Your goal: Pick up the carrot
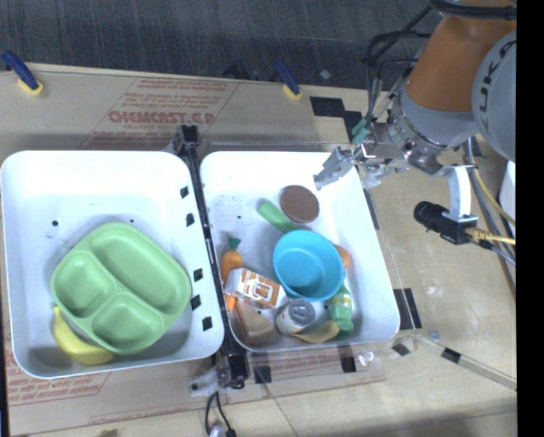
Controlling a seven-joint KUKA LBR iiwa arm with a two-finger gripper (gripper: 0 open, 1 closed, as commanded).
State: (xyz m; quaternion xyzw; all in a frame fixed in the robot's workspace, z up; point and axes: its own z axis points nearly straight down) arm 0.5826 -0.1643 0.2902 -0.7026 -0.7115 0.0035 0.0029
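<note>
reaching in from the upper right of the frame, the grey arm (458,57) with its orange band holds the gripper (345,164) over the upper right rim of the right bin (254,167), near the bin's far corner. its two fingers (329,173) look spread apart with nothing between them, pointing down and to the left toward the bin's inside.

the carrot (230,264) lies at the left side of the right bin, close to the wall that divides the two bins, its orange body partly covered by a small orange and white packet (254,288) just below it. it is well apart from the gripper. a blue bowl (307,264) sits in the middle of this bin, with a brown round lid or disc (299,204) and a green piece (274,215) just above it. another orange object (345,259) peeks out at the bowl's right edge. below the bowl are a metal can (299,315), a green bottle (343,309) and a yellow item (319,333) at the lower rim.

the left bin (35,176) holds a green divided plate (119,285) resting tilted over a yellow object (76,344) at the lower left. both bins sit on a brown cardboard sheet (154,107) with red print, clipped at the top by blue clamps (22,73).
</note>
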